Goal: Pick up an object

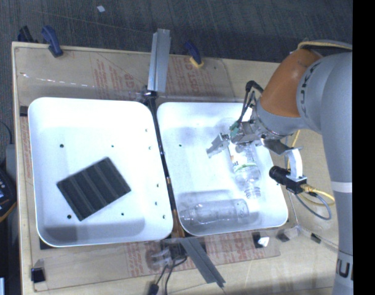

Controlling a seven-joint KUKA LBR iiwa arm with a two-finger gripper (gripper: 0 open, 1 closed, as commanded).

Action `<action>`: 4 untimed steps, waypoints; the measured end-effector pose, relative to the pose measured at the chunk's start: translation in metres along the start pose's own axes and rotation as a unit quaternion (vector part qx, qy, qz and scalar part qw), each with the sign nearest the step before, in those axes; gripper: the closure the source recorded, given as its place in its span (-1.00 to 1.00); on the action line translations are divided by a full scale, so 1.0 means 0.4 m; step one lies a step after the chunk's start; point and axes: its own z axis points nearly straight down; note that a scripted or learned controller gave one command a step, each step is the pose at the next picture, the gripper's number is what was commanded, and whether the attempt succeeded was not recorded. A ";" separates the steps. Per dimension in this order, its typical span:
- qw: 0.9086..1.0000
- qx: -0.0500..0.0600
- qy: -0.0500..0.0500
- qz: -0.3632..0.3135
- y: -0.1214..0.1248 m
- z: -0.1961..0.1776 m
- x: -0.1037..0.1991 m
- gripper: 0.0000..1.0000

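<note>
1. A small clear bottle (244,168) lies in the right bin (175,165), just below the end effector (232,137), near the bin's right wall.
2. A larger clear bottle (213,212) lies on its side along the front wall.
3. The end effector hangs low over the small bottle's upper end; how it stands, and any contact, I cannot tell.
4. A dark ribbed slab (93,187) lies in the left bin (46,121).

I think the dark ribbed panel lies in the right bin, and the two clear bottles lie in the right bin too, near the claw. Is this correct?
Not quite. The camera view shows the dark ribbed panel in the left bin, not the right one. The rest holds: the two clear bottles lie in the right bin, near the claw.
</note>
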 end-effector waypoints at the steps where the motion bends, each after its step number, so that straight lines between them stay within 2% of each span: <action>1: 1.000 0.000 0.000 0.000 0.000 0.000 0.000 -1.00; 2: 1.000 0.000 0.000 0.000 0.000 0.000 0.000 -1.00; 3: 1.000 0.000 0.000 0.020 0.023 -0.071 0.052 -1.00; 4: 0.997 0.000 0.000 0.074 0.037 -0.132 0.065 -1.00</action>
